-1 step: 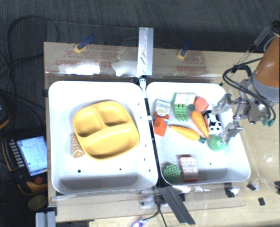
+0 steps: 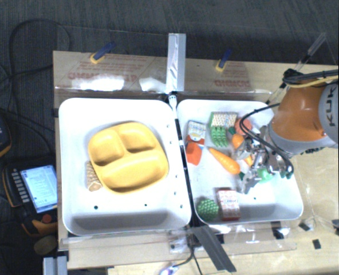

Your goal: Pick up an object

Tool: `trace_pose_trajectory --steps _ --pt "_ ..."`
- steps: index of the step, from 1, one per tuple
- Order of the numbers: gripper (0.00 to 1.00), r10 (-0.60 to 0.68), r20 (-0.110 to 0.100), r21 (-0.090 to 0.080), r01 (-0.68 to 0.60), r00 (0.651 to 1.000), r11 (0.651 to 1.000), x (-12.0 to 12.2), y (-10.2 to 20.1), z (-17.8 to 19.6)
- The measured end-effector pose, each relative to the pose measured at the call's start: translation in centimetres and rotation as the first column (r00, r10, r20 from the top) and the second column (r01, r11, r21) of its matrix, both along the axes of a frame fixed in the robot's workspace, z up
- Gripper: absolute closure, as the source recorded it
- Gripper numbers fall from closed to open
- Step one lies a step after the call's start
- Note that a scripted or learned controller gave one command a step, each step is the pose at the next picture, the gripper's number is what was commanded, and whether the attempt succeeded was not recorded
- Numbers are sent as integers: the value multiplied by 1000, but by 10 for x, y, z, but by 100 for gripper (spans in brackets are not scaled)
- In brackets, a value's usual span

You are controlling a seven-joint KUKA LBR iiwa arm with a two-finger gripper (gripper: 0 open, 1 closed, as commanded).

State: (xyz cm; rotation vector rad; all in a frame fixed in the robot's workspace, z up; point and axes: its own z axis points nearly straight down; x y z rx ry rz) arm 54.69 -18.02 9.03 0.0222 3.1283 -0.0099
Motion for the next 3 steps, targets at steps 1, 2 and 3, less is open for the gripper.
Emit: trace_pose_trajectory --steps 1,2,3 --pt "0 9 2 3 -9 1000 1000 0 53 0" --pt "0 -173 -1 5 173 985 985 27 83 0" --pt "0 -271 4 9 271 963 963 -13 81 0"
